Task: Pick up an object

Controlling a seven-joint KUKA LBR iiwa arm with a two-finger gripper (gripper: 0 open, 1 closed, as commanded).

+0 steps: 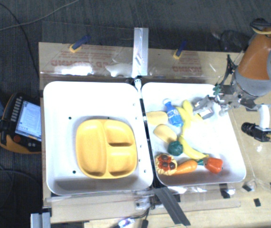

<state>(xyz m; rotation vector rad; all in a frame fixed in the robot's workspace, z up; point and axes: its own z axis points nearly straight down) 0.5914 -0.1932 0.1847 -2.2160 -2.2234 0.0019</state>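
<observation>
Several toys lie heaped along the left side of the right bin (230, 141), so I hang my gripper (205, 107) over its upper part, just beside the yellow banana (188, 112) and blue bottle (174, 115). I cannot tell how it is set. A divided yellow tray (107, 148) sits in the left bin (59, 108), well apart

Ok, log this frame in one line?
phase: approach | end effector: above right white bin, nothing visibly held | nearest: yellow plastic banana | left white bin: yellow divided plate
</observation>
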